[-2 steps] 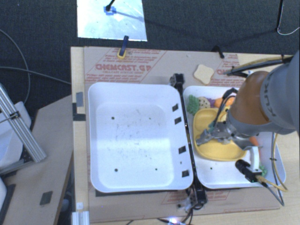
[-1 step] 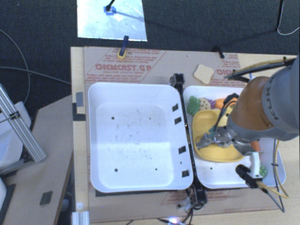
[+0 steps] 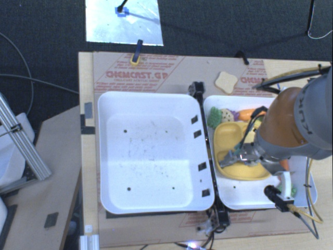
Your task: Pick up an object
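The right bin (image 3: 244,192) holds a yellow dish (image 3: 230,136), a green leafy toy (image 3: 214,118), a cream spotted piece (image 3: 226,113) and an orange toy (image 3: 247,113) at its far end. My gripper (image 3: 232,158) reaches in from the right and sits low over the near part of the yellow dish, seemingly touching it. The grey arm with its orange band (image 3: 283,120) covers most of the bin's right half. Nothing is visibly lifted.
The left bin (image 3: 151,150) lies beside the right one, with a black divider (image 3: 204,139) between them. A tan bread-shaped piece (image 3: 226,82) rests on the bench behind the right bin. Cables run along the right bin's near right corner.
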